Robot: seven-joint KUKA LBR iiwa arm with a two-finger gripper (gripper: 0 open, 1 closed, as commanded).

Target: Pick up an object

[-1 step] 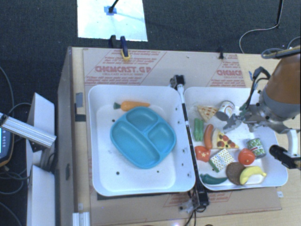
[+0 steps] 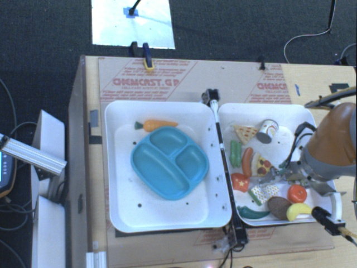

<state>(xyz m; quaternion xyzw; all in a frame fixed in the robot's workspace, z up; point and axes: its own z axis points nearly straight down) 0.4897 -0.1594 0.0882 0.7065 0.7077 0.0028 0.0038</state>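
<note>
The right bin holds several toy foods: a pizza wedge, a small can, a green pod, a red sausage, a second pizza slice, a red pepper, a red tomato, a brown potato, a yellow banana and a dark green vegetable. My gripper is low in this bin, just right of the second pizza slice and above the potato. The arm's orange band hides the bin's right side.
The left bin holds a blue divided plate and a carrot behind it. A black-and-white bar runs along the wall between the bins. A white sheet lies on the floor beyond the bench.
</note>
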